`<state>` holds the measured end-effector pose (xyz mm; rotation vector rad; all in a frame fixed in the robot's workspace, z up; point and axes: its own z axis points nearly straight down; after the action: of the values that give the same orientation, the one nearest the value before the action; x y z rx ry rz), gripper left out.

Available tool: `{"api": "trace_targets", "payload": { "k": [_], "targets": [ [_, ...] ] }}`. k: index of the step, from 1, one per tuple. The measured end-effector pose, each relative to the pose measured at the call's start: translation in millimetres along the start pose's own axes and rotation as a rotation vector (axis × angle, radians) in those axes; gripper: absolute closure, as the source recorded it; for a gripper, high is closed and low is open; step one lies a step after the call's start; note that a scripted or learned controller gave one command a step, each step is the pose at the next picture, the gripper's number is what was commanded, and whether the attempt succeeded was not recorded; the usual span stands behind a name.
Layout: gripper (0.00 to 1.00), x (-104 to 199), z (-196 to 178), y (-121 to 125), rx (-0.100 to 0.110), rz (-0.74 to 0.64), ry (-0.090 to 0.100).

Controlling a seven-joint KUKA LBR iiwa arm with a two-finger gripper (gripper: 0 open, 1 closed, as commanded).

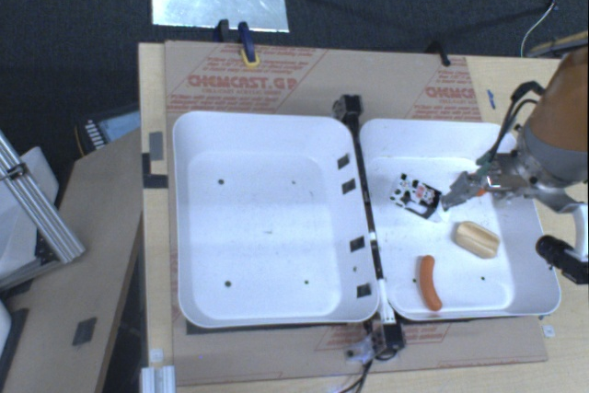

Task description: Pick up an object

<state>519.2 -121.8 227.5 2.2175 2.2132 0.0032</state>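
So the end effector point(453, 195) is down in the right bin point(529, 294), tips just beside the right edge of a small black-and-white toy-looking thing point(414, 195). Can't honestly tell from this angle how far the fingers are spread or whether they're touching it, and nothing is visibly between them.

That little black-and-white piece sits in the middle-left of the right bin, near the divider. It looks like hard plastic, light, probably a bit slick and lumpy, so my guess is it'd skid or tip if pinched off-centre. Its long axis runs from far-left to near-right on a diagonal; I'd take it across the short width at the middle.

Other options: a tan bun-shaped piece point(477, 239) nearer and to the right, long axis roughly left-right, chunky and probably the easiest grab. And an orange hot dog point(429, 282) near the front, pointing near-far, round and skinny, likely to roll out of a pinch.

The left bin point(198, 138) sits alongside on the counter point(276, 78).
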Motion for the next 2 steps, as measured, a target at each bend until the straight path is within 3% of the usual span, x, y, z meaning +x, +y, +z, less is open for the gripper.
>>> {"api": "trace_targets", "payload": {
  "k": [1,2],
  "targets": [
    [0.00,60.9,44.5,-32.6,0.011,-0.009,0.008],
    [0.00,16.3,12.0,41.5,-0.004,-0.005,0.000]
  ]
}}
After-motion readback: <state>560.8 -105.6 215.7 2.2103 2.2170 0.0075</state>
